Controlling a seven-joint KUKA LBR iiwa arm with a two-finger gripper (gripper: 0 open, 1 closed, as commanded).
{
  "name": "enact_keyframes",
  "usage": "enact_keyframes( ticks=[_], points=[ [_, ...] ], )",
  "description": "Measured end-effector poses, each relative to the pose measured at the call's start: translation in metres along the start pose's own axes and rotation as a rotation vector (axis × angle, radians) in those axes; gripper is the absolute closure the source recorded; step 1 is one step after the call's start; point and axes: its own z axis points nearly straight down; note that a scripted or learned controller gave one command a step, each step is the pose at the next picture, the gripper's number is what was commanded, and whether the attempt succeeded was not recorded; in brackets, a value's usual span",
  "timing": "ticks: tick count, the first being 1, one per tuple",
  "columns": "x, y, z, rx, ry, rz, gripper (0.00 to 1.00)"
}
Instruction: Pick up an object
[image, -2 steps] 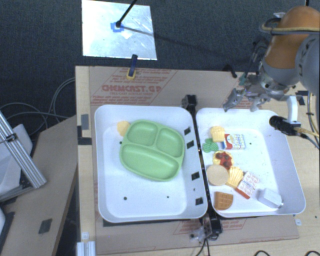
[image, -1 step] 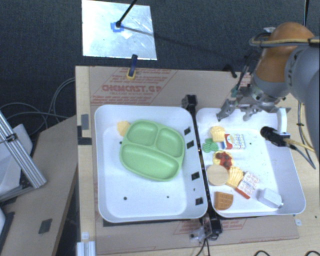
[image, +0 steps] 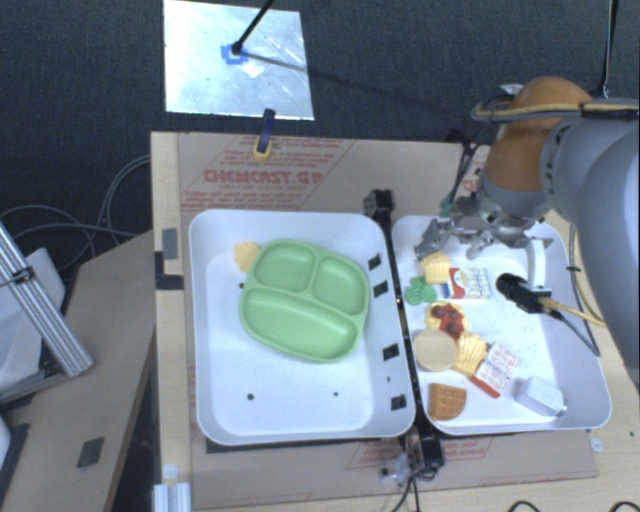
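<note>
The grey arm with an orange band (image: 585, 165) reaches in from the right and bends down over the far edge of the right shallow white bin (image: 590, 385). Its wrist points downward and its gripper (image: 455, 238) hangs above that bin's far-left corner. How wide the gripper is set is not readable from this angle, and no object is visibly in its grasp.

The left shallow white bin (image: 225, 385) carries a pale green plastic plate with 3 compartments (image: 303, 300), lying near its far edge. A small yellow piece (image: 246, 255) touches the plate's far-left rim.

The loose objects lie in the right bin, mostly along its left side:
- A yellow crinkled toy piece (image: 436, 268) sits just below the gripper.
- A white packet with red and blue print (image: 470, 283) lies beside it.
- A tan round disc (image: 434, 350) lies nearer the front.
- A brown waffle-patterned round (image: 447, 401) sits at the front-left corner.
- A grey-white block (image: 540, 395) lies near the front edge.
</note>
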Motion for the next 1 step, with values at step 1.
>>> enact_keyframes(
  ticks=[1],
  points=[
    [0.0003, 0.002, 0.041, -0.008, -0.003, -0.001, 0.0]
  ],
)
